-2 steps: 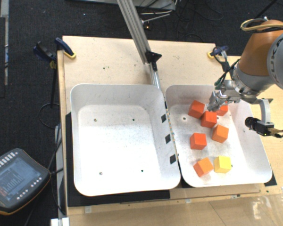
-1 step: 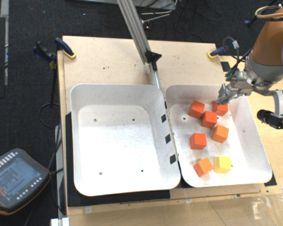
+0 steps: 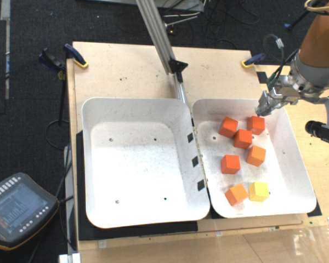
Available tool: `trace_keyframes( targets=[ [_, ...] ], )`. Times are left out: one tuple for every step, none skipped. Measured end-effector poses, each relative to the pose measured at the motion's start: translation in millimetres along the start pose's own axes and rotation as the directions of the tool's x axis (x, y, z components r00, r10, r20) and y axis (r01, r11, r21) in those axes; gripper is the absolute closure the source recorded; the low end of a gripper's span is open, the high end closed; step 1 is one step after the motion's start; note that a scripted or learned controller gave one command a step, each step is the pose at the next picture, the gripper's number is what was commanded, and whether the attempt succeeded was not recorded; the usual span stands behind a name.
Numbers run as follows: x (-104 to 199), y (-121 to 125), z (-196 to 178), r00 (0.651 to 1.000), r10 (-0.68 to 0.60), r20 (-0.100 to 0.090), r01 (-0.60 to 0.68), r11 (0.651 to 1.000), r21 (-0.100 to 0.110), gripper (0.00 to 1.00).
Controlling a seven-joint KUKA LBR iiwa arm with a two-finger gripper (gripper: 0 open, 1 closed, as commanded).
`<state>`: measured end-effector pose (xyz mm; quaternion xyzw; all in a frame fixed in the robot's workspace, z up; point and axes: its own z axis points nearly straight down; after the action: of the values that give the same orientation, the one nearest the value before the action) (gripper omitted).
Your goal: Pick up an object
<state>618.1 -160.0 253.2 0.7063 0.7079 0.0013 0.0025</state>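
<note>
Several small blocks lie in the right bin (image 3: 296, 158). Red-orange cubes sit at the back: one (image 3: 228, 127), one (image 3: 243, 138) and one (image 3: 256, 124). An orange cube (image 3: 256, 155) and a red-orange cube (image 3: 230, 164) lie mid-bin. Toward the front are a light orange block (image 3: 236, 194) and a yellow block (image 3: 258, 191). My gripper (image 3: 262, 108) hangs over the bin's back right corner, just above and right of the rearmost red-orange cube. Nothing shows between its fingers.
The left bin (image 3: 98, 147) stands beside the right one. A slanted metal pole (image 3: 159, 37) reaches down to the bins' shared back edge. Clamps sit at the bench's back corners. A teach pendant (image 3: 16, 210) lies off the bench at lower left.
</note>
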Motion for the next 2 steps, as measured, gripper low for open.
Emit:
trace_keyframes(
  targets=[
    [57.5, -2.9, 11.3, 1.0, -0.006, -0.004, 0.006, 1.0, 0.007, 1.0],
    [114.8, -6.1, 20.3, 1.0, -0.007, -0.004, 0.007, 1.0, 0.007, 1.0]
  ],
)
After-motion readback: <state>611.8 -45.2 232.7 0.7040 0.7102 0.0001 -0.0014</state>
